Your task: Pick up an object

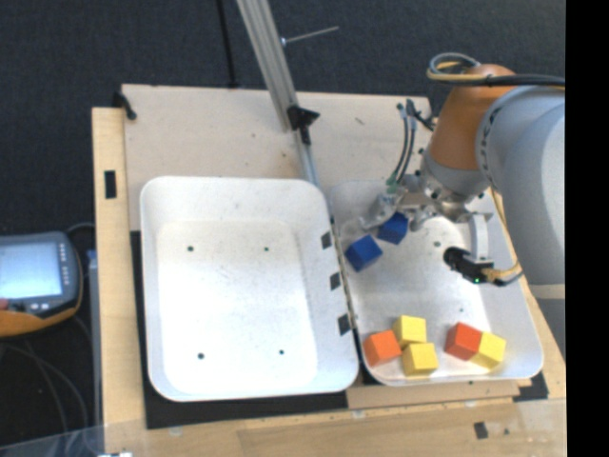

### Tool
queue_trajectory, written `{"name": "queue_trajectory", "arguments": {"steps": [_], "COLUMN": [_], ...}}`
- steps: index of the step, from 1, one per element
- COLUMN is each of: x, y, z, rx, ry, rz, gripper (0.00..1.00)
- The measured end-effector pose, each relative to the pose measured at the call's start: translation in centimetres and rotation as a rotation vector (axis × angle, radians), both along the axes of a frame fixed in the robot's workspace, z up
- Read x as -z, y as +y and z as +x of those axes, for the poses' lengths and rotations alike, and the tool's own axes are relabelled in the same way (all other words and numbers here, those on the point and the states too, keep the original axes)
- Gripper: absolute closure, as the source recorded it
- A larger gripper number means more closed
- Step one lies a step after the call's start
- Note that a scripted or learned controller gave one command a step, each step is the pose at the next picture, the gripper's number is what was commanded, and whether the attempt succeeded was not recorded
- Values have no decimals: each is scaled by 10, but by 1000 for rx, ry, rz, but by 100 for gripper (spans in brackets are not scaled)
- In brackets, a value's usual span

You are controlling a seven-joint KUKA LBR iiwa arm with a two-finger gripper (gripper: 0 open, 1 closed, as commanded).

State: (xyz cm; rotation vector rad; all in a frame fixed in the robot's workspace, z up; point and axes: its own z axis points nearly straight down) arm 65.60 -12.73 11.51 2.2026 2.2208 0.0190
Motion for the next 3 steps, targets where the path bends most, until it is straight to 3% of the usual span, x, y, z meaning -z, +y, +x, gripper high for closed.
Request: {"name": "queue_trajectory", "arguments": {"steps": [1,2,3], "x": [-6,-1,-86], "y": [-3,-5,97], "z": [-5,-29,-19], "rx": [0,10,-2], "ry": [14,11,10], "rz": [-3,-2,3], "gripper": [100,100,100]}}
